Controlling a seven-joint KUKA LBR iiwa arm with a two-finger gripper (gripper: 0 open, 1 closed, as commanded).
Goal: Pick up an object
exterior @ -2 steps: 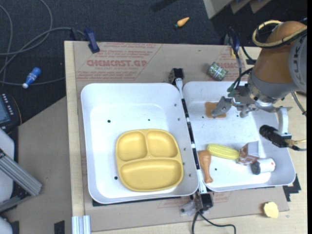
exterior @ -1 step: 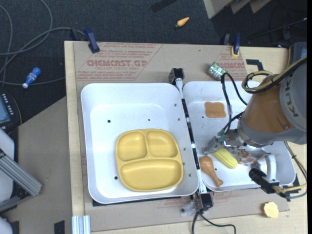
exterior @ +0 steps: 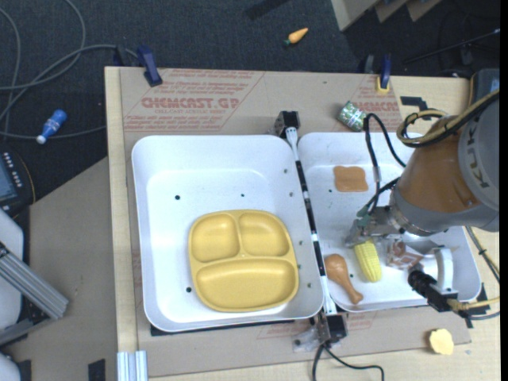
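Observation:
The right bin (exterior: 317, 157) holds a yellow corn cob (exterior: 367, 261), a tan chicken drumstick (exterior: 342, 276) to the cob's left, and a flat brown toast piece (exterior: 350, 178) farther back. A reddish item (exterior: 397, 252) lies partly hidden under the arm. My gripper (exterior: 367, 230) hangs low over the bin, just behind the corn cob's far end. Nothing can be seen held in it. The wrist and orange band (exterior: 432, 181) hide the bin floor to the right.
A yellow divided plate (exterior: 241, 260) lies in the left bin (exterior: 159, 165). On the bench sit a small can (exterior: 352, 116) behind the right bin and a yellow chunk (exterior: 440, 340) at the front right. Cables (exterior: 379, 145) cross the right bin's back.

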